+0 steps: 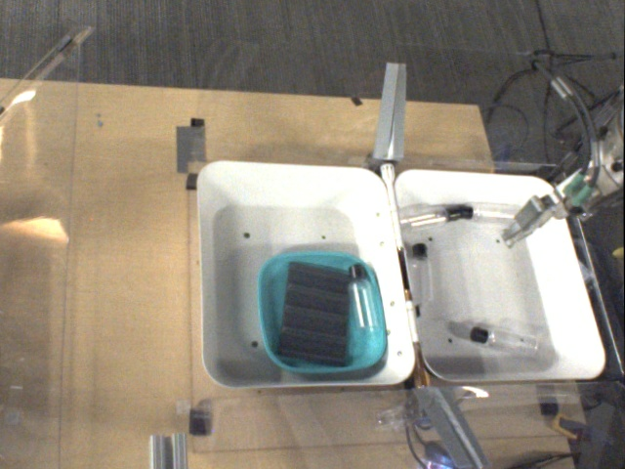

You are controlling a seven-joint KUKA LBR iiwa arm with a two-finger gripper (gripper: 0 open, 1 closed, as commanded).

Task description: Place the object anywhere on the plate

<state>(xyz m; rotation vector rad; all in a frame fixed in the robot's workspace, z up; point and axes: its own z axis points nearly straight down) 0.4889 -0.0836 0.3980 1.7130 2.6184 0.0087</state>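
Observation:
A teal plate (270,306) lies in the left white bin (223,262), towards its front right. On the plate rest a black ridged block (314,313) and, along its right side, a clear tube with a dark cap (363,301). My gripper (512,234) hangs over the far right part of the right bin (576,350), slanting down to the left, well away from the plate. Nothing shows at its tip.
The right bin holds a clear tube with a black cap (447,213) at the back, a small black piece (419,250) near the divider, and another capped clear tube (493,337) at the front. A grey post (391,110) stands behind the bins. Cables hang at the far right.

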